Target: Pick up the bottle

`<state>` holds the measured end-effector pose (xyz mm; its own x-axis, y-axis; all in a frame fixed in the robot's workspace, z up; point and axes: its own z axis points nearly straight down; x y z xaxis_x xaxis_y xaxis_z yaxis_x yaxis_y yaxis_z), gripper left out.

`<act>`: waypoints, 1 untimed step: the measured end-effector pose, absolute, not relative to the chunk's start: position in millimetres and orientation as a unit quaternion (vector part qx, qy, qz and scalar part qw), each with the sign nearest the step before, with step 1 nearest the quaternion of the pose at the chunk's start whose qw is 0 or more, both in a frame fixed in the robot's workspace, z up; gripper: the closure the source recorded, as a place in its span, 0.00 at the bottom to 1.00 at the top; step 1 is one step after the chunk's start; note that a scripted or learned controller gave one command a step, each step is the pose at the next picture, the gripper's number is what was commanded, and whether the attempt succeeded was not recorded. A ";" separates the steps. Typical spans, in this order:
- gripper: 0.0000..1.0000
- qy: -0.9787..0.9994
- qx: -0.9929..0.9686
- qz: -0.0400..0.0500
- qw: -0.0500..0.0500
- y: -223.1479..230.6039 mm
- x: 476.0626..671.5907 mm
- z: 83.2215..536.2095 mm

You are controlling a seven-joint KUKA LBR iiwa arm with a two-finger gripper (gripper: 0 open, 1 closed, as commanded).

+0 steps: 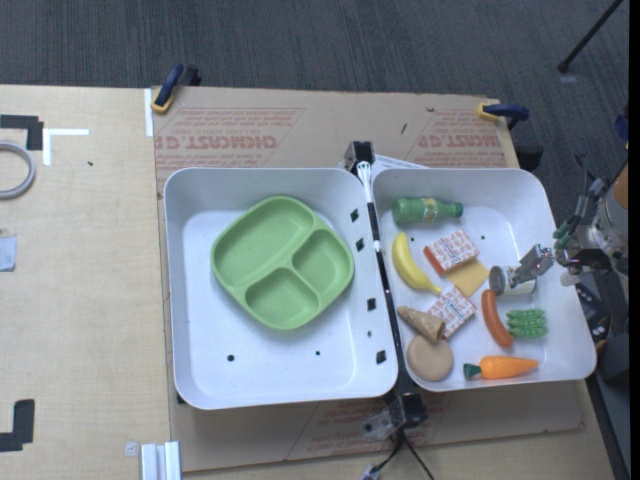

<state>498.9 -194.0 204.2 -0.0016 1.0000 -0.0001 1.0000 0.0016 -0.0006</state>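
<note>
Gripper (520,273) hangs over the right bin's far-right side, can't tell how its claw is set. Left bin (190,298) has one green divided plate (283,261). Right bin (560,353) (pretty crowded) has one green bottle (426,209) lying at the top, one banana (408,262), one carrot (501,368).

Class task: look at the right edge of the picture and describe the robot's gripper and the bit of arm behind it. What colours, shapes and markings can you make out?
The small metallic silver-grey gripper has slim, shiny fingers. Behind it sits a darker grey-black wrist block with small green parts and thin cables. Further markings are too small to tell.
</note>
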 end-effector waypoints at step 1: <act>1.00 -0.708 -0.706 0.000 0.000 -194.1 500.0 213.9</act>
